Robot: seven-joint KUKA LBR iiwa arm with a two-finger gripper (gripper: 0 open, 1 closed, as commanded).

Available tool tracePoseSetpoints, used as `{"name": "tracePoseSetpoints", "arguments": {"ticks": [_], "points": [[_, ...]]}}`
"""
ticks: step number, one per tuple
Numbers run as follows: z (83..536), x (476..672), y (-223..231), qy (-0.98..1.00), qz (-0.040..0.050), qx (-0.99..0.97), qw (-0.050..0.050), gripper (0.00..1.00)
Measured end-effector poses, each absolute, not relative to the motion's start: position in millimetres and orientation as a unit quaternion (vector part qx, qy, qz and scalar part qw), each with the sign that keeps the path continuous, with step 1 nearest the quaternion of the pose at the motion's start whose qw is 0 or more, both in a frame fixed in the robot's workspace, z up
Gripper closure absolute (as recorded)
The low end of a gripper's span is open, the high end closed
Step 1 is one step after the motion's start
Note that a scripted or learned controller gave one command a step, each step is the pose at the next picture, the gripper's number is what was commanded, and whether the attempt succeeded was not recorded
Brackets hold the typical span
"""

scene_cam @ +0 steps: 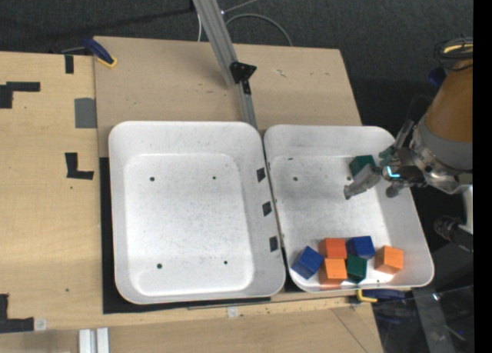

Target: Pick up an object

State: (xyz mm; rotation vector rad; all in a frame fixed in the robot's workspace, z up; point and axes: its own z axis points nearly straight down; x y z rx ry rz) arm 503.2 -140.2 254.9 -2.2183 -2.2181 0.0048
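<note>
Coming in from the right, my gripper [367, 178] hangs over the upper right part of the right bin [323, 144]. A dark green block [361, 164] sits right against the gripper's tip on its upper side; I cannot tell whether it is held or lies on the bin floor. Along the bin's front edge is a cluster of blocks: a blue one [307, 261], an orange one [334, 248], a second blue one [360, 246], another orange one [334, 269], a green one [355, 268] and an orange one [390, 258] at the right.
The left bin [184, 136] stands beside the right one, their rims touching. A slanted metal pole [217, 28] rises behind the bins. The grey arm with its orange band [453, 109] is at the right edge.
</note>
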Motion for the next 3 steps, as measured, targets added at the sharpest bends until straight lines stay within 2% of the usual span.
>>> {"name": "tracePoseSetpoints", "arguments": {"ticks": [1,3], "points": [[257.1,504.0,-140.3,-0.708,0.0005,-0.707,0.0,0.0],[163.7,499.8,-149.4,-0.707,0.0021,-0.707,0.003,0.0]]}}
